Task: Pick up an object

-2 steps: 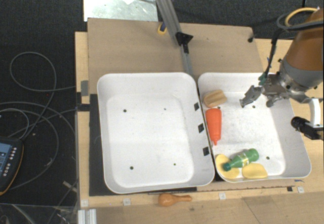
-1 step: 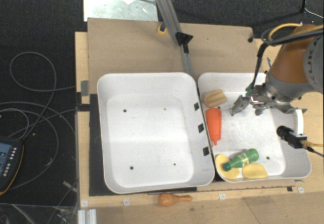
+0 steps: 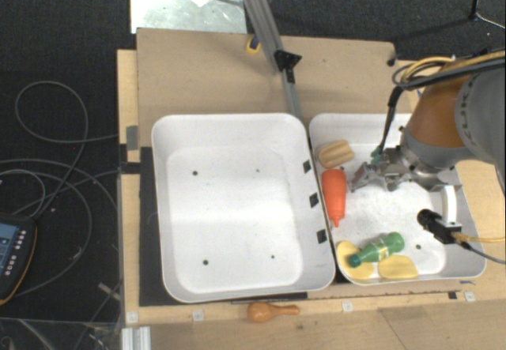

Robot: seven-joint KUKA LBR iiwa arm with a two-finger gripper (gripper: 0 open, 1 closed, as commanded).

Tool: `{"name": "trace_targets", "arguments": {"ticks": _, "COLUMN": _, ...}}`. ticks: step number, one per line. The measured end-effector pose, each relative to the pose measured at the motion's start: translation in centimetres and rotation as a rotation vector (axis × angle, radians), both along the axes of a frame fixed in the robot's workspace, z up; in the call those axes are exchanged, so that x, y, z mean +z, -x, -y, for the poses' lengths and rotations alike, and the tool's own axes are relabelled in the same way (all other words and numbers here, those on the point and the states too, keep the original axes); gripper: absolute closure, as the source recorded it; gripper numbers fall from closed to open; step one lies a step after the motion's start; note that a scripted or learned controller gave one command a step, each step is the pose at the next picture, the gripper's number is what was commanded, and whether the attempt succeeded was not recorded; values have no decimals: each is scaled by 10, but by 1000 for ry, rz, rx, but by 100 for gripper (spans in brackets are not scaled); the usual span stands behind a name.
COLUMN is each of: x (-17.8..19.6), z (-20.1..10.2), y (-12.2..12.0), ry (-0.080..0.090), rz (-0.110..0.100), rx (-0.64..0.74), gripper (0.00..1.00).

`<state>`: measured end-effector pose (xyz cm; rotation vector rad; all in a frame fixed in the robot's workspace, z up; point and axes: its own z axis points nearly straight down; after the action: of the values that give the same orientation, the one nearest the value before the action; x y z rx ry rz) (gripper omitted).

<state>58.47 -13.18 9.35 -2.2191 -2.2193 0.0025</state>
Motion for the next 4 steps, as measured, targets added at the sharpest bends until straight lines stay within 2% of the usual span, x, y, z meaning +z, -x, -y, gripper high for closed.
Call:
{"name": "trace_targets", "arguments": {"ticks": 1, "x": 14, "z": 1, "y": -1, "ry": 1, "rz": 6, "rx": -1, "gripper": 100}}
{"name": "trace_targets", "arguments": {"ticks": 3, "x": 138, "z": -6, "y": 1, "ry": 3, "rz": 12, "rx": 5, "gripper": 100}}
{"name": "trace_targets", "arguments": {"ticks": 4, "x": 185, "z": -6, "y": -1, "ry": 3, "rz": 11, "rx": 6, "gripper": 100}}
